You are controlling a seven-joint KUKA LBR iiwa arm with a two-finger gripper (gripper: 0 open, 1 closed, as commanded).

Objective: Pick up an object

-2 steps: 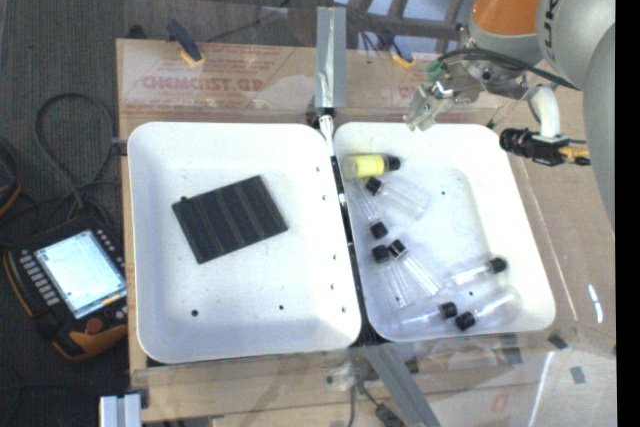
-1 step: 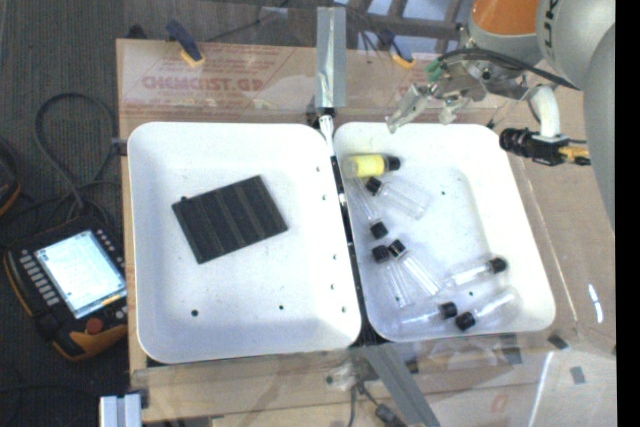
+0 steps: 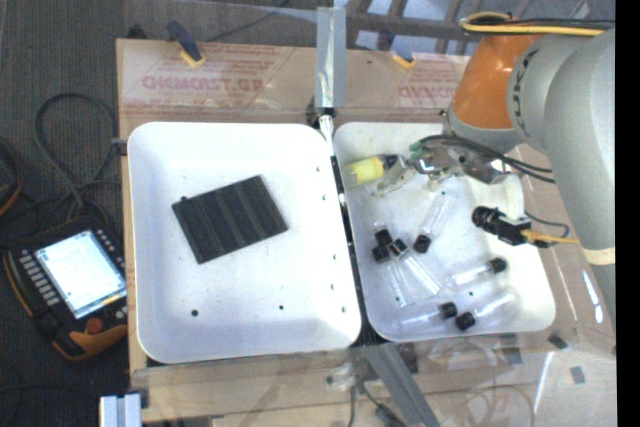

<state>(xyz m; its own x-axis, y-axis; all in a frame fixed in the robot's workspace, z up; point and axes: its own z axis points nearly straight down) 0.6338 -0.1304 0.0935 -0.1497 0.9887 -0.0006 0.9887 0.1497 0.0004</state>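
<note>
Two white bins sit side by side on the counter. The left bin holds a single black ribbed panel, lying flat and turned at a slant near the middle. The right bin carries a scatter of small things. A yellow piece lies near its upper left corner, close to the wall shared with the other bin. Several clear tubes with black caps are spread over the floor below it: one tube slants down the middle, another tube lies toward the right side, a cluster of black caps sits at the left, and a further pair of tubes rests along the lower edge. The grey arm with its orange band reaches in from the right. Its pincer is low over the upper part of the right bin, just beside the yellow piece and possibly touching it, though the metal parts blur together there. Whether the pincer is open or closed cannot be told, and nothing is seen gripped in it. A handheld screen lies on the floor left of the counter.
</note>
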